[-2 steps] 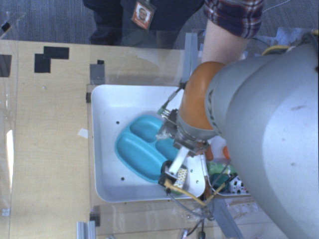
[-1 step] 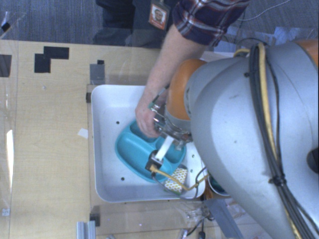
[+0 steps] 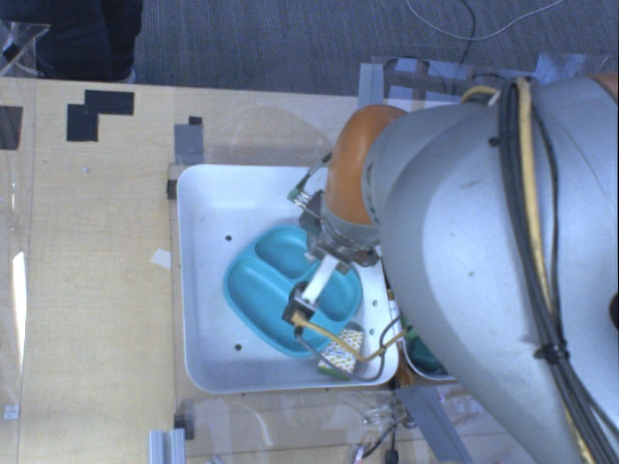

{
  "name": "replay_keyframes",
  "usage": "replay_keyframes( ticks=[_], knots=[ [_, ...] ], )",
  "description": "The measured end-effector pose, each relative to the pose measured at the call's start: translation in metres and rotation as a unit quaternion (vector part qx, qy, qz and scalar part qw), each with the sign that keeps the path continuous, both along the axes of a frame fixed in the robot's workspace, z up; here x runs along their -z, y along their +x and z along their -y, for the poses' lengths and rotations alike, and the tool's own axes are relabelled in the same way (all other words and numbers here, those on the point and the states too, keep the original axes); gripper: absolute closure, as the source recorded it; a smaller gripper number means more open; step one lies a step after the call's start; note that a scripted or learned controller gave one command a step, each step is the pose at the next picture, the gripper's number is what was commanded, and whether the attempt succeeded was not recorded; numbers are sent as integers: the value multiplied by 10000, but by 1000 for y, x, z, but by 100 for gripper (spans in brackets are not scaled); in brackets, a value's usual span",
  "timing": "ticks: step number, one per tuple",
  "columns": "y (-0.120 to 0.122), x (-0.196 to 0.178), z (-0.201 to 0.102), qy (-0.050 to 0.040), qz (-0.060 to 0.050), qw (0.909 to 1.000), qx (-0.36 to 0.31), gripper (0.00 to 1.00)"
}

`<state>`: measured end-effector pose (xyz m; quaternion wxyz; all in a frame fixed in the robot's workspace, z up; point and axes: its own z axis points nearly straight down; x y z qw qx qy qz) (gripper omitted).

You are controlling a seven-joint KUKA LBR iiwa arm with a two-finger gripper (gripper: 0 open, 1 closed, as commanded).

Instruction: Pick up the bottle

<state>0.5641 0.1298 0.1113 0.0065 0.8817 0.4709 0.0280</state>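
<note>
A blue divided plate [image 3: 261, 288] is lying in the left white bin [image 3: 208, 220]. The gripper [image 3: 337, 249] is hovering over the plate's 3 o'clock edge; whether it is open or closed, I cannot tell. A checkered object [image 3: 338, 356], possibly the bottle, is lying at the bin's 5 o'clock.

Possibly the bottle [image 3: 339, 356], small, white-and-green patterned, lying in near-right corner of white bin [image 3: 208, 259], against blue dish [image 3: 256, 283]; partly hidden
</note>
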Motion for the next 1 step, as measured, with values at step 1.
replay_keyframes(
  ticks=[1],
  knots=[
    [-9, -170, -27, -89, -251, 9966, -776, 100]
  ],
)
